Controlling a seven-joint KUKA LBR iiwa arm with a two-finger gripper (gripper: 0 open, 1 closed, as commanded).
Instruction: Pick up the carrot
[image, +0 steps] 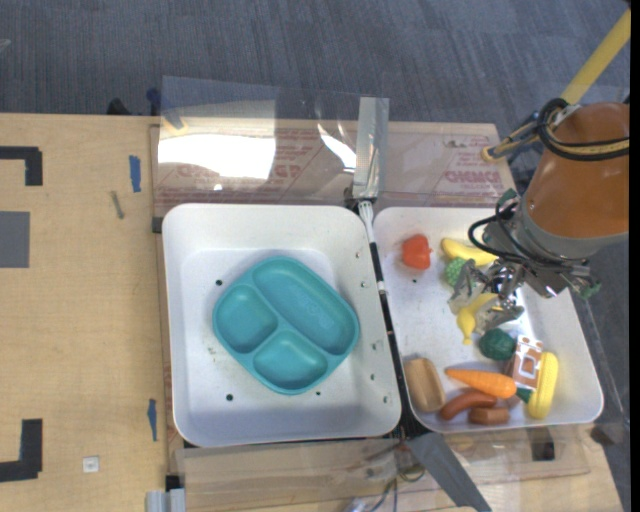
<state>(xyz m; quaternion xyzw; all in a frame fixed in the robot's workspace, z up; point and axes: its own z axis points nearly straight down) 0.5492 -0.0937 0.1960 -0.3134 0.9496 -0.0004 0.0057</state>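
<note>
- Two shallow white bins stand side by side on the worktop (80, 300): the left bin (190, 240) and the right bin (580, 400).
- One teal divided plate (286, 322) lies in the left bin, with three compartments, and we see white floor all around it.
- One carrot (482, 381) lies in the right bin near the front wall, orange, almost flat, with its thin end toward the middle divider.
- Just in front of the carrot we count one reddish sausage (470, 406); to its left is one bread roll (424, 384), and the carrot's tip comes close to it.
- On the right side of the carrot there is one yellow corn cob (545, 385) and one small boxed item (527, 357).
- One dark green vegetable (497, 345) is just behind the carrot; one red pepper (416, 252) sits apart near the divider, with open floor around it.
- One hand (497, 291) hangs over the middle of the right bin among yellow and green pieces, behind the carrot and not touching it.
- We cannot tell whether the hand is wide or narrow, because clutter hides it.
</note>
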